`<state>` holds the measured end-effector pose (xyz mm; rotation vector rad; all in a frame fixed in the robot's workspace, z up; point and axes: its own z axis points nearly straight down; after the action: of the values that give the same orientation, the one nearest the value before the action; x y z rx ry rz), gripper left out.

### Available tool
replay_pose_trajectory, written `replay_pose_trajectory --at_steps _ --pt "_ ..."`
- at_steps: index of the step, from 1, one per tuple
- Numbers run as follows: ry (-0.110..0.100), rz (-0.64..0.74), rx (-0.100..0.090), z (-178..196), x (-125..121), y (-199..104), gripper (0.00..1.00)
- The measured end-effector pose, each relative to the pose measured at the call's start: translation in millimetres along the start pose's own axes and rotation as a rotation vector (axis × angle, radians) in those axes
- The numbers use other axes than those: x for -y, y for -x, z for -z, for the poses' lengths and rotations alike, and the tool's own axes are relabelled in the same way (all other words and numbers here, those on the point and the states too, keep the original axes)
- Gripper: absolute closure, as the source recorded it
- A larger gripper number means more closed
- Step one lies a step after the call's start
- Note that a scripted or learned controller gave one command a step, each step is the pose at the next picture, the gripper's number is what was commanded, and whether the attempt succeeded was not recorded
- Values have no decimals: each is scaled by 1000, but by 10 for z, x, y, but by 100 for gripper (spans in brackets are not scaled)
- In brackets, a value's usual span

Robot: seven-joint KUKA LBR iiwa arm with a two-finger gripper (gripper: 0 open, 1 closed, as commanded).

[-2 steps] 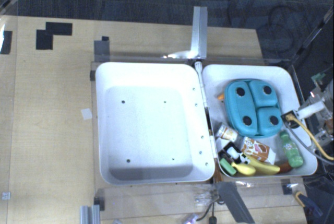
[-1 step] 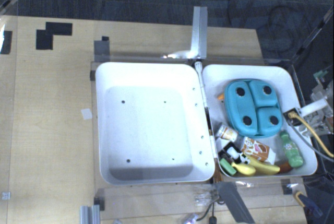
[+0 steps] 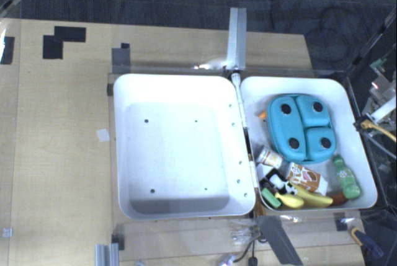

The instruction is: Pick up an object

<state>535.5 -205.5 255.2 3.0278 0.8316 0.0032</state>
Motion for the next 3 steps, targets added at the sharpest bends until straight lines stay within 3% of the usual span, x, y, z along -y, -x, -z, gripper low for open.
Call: replay_pose_trajectory --at_steps 1,2,3 --pt "-2 -34 1 -186 641 180 100" --pt "1 224 -1 78 211 -308 100" --pt "2 621 -1 -259 -126 -569 100"
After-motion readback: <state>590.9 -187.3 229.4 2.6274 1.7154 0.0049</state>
